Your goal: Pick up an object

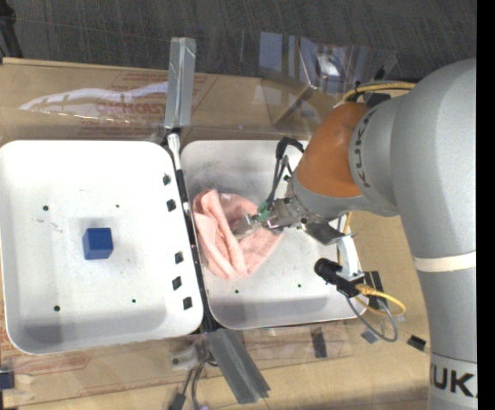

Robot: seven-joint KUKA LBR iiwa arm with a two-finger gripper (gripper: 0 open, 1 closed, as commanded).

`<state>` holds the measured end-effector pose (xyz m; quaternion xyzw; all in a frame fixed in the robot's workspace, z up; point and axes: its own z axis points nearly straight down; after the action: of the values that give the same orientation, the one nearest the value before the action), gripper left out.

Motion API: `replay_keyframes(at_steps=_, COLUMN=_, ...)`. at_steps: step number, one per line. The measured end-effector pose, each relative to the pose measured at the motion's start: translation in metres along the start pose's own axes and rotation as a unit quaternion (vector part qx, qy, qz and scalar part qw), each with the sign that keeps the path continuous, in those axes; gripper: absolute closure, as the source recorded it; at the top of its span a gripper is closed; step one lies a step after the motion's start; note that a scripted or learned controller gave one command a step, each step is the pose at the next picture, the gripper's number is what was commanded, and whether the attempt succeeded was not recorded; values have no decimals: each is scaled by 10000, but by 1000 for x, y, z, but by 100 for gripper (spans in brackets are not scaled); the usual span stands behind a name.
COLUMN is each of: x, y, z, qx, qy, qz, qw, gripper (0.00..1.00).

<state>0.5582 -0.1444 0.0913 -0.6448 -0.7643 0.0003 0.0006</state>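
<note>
With the pink cloth [228, 233] bunched at the left of the right bin [256, 314] and the gripper [260, 220] down at its right edge, jaws unreadable from here, a good pick likely needs a thick fold pinched before lifting straight up.

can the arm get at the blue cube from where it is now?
Probably yes. The blue cube sits alone on the open floor of the left bin, nothing on or beside it. The gripper is over the pink cloth in the right bin, so it must cross the divider.
</note>
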Motion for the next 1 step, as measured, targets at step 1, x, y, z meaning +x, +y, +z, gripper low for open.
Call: replay_keyframes(at_steps=1, x=0, y=1, z=-10, qx=1, qy=-2, qz=-27, qw=10000, gripper=100)
